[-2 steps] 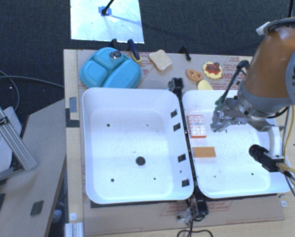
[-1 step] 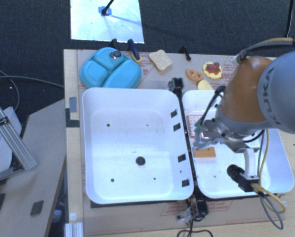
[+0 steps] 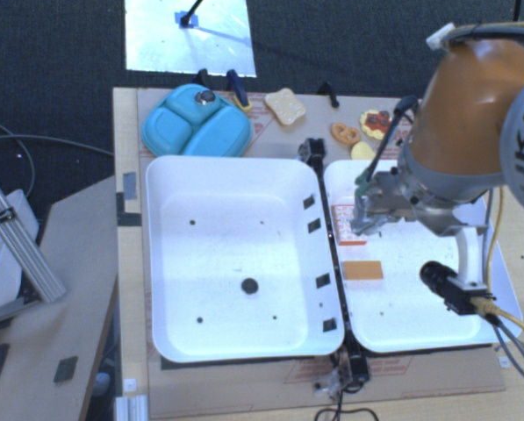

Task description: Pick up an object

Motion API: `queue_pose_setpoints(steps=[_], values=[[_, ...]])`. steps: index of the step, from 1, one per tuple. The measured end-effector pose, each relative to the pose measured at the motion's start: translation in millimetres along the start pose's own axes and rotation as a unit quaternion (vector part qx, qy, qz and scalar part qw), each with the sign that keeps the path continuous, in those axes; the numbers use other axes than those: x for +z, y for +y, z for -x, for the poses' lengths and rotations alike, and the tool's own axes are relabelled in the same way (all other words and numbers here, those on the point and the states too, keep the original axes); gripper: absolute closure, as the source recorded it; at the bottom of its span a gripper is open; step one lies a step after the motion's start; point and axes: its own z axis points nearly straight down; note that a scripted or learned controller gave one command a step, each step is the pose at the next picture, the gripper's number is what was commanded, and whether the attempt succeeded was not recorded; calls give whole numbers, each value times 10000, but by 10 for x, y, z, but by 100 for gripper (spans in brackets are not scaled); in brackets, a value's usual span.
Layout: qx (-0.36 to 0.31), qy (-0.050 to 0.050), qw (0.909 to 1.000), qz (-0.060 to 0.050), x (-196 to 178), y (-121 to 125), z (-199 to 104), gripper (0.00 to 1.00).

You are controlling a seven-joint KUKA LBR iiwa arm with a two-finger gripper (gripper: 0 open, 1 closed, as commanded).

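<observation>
Hovering low in the right bin [image 3: 472, 336], the tool [image 3: 364, 222] sits over a red-and-white card [image 3: 345, 220]; whether it's spread or pinched, can't tell. Orange block [image 3: 363, 271] just below it.

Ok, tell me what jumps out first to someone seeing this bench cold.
The big orange-and-grey arm fills the right side, its tool down over the right bin near an orange block. Behind the left bin lies a bright blue divided tray, with toy foods alongside.

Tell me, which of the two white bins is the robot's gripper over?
The right bin, holding an orange block; the gripper hangs above it. The left bin sits apart.
</observation>
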Motion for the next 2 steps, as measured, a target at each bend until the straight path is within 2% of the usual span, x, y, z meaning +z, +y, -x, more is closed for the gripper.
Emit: queue_pose_setpoints(steps=[1, 2], values=[[53, -20, 10000, -71, 434, 192, 300, 100], [2, -5, 10000, -76, 785, 270, -281, 100]])
